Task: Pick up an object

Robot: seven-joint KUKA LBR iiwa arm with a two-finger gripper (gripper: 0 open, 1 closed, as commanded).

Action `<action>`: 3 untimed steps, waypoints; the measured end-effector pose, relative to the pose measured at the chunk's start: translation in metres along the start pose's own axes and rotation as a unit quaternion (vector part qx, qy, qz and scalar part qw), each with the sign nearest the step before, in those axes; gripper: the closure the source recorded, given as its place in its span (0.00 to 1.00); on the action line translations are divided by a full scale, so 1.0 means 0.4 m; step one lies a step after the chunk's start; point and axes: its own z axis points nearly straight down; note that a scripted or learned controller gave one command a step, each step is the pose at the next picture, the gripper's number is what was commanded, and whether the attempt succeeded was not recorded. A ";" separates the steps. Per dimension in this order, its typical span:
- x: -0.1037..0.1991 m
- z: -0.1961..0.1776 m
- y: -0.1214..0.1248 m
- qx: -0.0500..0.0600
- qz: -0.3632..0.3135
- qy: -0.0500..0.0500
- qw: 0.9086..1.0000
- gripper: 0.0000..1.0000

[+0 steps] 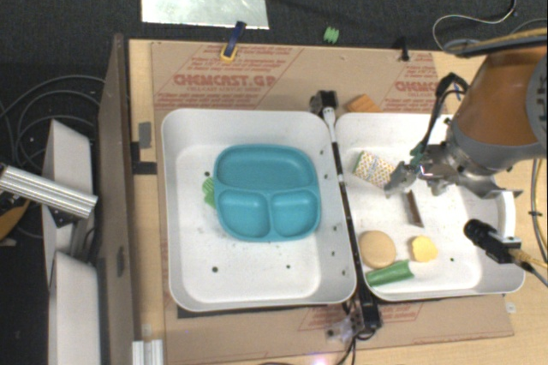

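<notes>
1. The left bin (184,209) bears a teal divided plate (265,192), with a green thing (208,188) peeking from its left edge.
2. The right bin (385,128) bears a patterned packet (372,168), a brown stick (414,207), a tan round (377,248), a yellow piece (422,249) and a green cylinder (390,272).
3. The gripper (409,176) hangs just right of the packet; I cannot tell its state.

Just one camera is used here, mounted fixed above the bench (257,68) and angled down at a slant rather than straight overhead. Both white bins are taken in side by side, the left bin (184,209) and the right bin (454,269), with some dark floor (68,3) past the far edge. The arm (505,110) is seen entering from the right. It's framed fairly wide, not close up.
</notes>
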 end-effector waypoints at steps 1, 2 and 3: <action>-0.075 0.245 0.071 0.004 0.002 0.000 1.000 0.00; -0.146 0.288 0.099 0.000 0.002 -0.001 1.000 0.00; -0.094 0.282 0.312 -0.004 -0.003 -0.001 1.000 0.00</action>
